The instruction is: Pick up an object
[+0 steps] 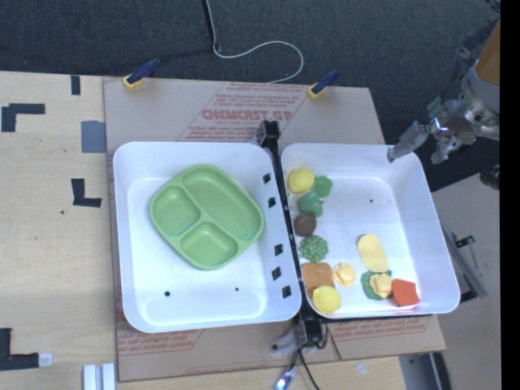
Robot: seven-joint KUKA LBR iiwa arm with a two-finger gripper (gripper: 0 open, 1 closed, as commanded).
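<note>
tool [416,140] is seen open and empty above the right bin's [422,218] far right corner. toy foods [313,246] are heaped along that bin's left wall and near edge, down-left of the tool.

tray [206,215]: light green
bins [138,299]: white
lemon [300,179]: yellow, at 12 o'clock of the right bin's pile
block [405,292]: orange-red, at 5 o'clock
surface [49,242]: tan with black marks
</note>
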